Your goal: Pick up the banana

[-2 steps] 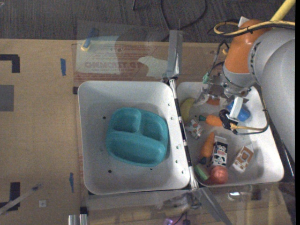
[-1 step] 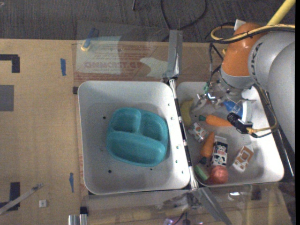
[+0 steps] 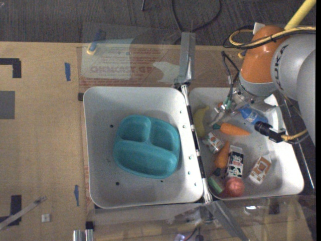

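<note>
Banana [image 3: 201, 120]: pale yellow, curved, lay at the left wall of the right bin [image 3: 293, 182], just beside the divider.
Gripper [image 3: 226, 107]: hovered near the banana's right; grip state could not be told.
Neighbours: an orange carrot [image 3: 234, 130], a milk carton [image 3: 235, 165], a red apple [image 3: 233, 187].
Left bin [image 3: 100, 134]: held a teal divided plate [image 3: 147, 145].
Writing: too blurred to read.

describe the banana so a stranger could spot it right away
Look in the right-hand white bin, at its upper left corner beside the divider. The banana lies there, left of the gripper. It is the pale yellow-green curved piece; its neighbours are orange carrots and small cartons.
</note>
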`<action>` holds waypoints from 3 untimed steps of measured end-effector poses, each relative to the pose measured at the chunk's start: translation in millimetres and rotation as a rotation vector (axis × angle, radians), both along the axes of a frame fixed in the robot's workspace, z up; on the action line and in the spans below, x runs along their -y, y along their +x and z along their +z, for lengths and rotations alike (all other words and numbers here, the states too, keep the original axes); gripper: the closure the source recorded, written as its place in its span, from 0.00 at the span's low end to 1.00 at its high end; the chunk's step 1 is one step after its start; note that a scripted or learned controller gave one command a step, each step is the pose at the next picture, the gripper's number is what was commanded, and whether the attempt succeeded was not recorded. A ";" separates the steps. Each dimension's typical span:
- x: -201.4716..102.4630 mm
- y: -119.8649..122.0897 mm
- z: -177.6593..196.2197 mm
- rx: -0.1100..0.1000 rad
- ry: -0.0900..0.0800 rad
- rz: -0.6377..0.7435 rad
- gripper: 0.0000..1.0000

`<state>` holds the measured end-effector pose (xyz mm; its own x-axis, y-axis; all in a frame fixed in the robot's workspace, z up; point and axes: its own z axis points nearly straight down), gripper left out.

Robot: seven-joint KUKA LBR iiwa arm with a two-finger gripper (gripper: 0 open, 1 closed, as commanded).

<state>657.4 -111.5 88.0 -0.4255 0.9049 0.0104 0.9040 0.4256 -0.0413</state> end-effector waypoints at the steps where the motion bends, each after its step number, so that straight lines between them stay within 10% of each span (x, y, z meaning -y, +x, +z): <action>1: 12.6 -2.5 1.5 -0.013 0.007 0.310 0.00; 2: -9.4 -11.4 0.0 0.046 0.003 -0.228 0.00; 3: -78.5 -8.0 97.5 0.047 -0.002 -0.457 0.00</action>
<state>649.4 -33.0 185.5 0.0174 0.9998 -0.0013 0.9998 -0.0174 0.0040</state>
